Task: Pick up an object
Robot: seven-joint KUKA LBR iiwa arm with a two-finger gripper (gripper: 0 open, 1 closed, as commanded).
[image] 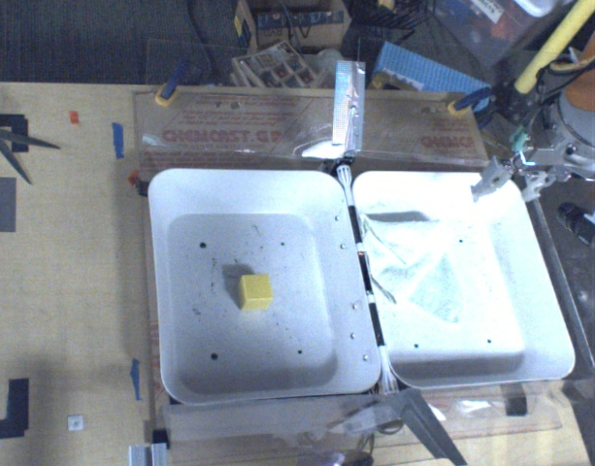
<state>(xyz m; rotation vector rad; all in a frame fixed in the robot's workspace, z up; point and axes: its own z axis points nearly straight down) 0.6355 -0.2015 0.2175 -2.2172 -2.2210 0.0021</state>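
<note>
A small yellow cube (256, 291) lies near the middle of the left white bin (181, 202). My gripper (491, 179) hangs over the far right corner of the right white bin (540, 309), far from the cube. It looks small and blurred against the bin rim, and I see nothing in it. The arm's wrist (559, 158) reaches in from the right edge.
A crumpled clear film (423, 265) lies on the floor of the right bin. A transparent panel (278, 129) stands behind both bins, with a metal bracket (348, 110) at its middle. Boxes and cables crowd the back, and a yellow hose (559, 32) runs along the arm.
</note>
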